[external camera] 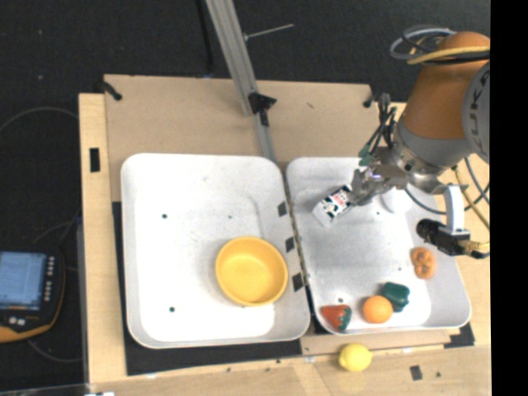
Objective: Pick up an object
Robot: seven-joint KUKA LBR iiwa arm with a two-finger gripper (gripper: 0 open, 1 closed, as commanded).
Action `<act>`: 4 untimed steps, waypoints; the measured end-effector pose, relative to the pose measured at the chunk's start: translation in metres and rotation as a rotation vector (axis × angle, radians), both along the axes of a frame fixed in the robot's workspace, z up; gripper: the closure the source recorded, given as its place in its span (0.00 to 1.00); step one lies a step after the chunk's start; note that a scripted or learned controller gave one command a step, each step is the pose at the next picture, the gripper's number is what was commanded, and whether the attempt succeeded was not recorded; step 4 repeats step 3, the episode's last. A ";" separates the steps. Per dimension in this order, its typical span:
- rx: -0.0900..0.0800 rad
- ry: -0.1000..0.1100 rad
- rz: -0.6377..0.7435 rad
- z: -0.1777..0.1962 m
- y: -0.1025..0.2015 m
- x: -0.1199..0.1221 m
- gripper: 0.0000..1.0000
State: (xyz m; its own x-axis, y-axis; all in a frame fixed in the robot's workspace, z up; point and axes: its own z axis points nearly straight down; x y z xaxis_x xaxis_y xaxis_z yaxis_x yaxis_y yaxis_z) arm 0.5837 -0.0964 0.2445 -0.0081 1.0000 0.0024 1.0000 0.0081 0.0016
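You are looking down at a slant on a tabletop with two shallow white bins side by side. The gripper reaches in from the right and sits low over the upper part of the right bin. A small white carton with dark printing lies immediately to the gripper's lower left, touching or all but touching its tip. The carton's long axis runs on a diagonal, from lower left up toward the gripper. You cannot tell from this angle whether the jaws are wide, narrow, or closed on the carton's near end; the wrist hides them.

Other candidates lie well apart along the right bin's lower edge: a red piece, an orange fruit, a green piece. A yellow bowl sits in the left bin.
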 end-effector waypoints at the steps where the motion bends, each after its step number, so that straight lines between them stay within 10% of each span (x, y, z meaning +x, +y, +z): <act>1: -0.002 0.001 -0.003 -0.010 0.046 -0.013 1.00; 3: -0.002 0.002 -0.002 -0.008 0.145 -0.041 1.00; 4: -0.002 0.002 -0.002 -0.008 0.145 -0.041 1.00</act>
